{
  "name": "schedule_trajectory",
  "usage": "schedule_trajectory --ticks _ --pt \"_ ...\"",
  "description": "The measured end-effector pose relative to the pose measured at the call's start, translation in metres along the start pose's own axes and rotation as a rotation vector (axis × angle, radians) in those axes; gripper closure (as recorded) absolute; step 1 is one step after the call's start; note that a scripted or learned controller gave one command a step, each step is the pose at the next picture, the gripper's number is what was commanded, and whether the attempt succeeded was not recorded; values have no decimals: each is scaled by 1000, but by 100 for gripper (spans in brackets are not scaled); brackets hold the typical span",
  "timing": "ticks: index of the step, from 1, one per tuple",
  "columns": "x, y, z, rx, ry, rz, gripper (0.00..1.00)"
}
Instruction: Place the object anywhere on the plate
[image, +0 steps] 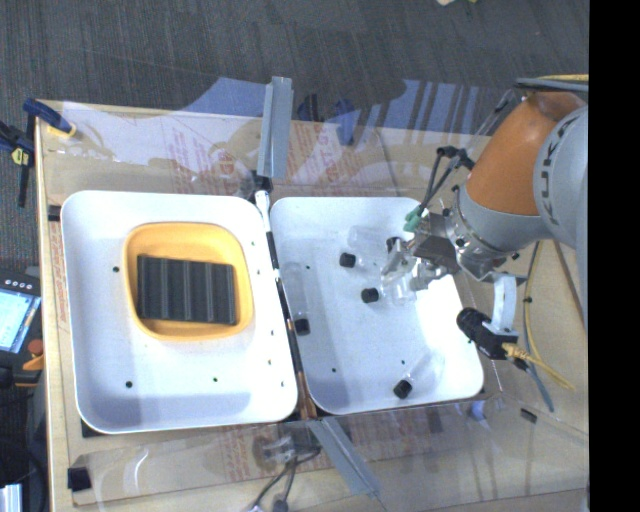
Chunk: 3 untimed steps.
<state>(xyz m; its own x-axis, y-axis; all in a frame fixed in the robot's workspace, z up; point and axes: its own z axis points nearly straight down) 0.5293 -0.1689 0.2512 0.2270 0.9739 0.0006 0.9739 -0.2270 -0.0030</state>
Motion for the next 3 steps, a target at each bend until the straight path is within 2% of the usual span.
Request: schedule_trajectory --ticks 1,2,3 --pt "36 13 41 4 0 -122 100" --pt "69 36 37 -2 -1 -402 100" --pt "98 30 60 2 0 -670 100"
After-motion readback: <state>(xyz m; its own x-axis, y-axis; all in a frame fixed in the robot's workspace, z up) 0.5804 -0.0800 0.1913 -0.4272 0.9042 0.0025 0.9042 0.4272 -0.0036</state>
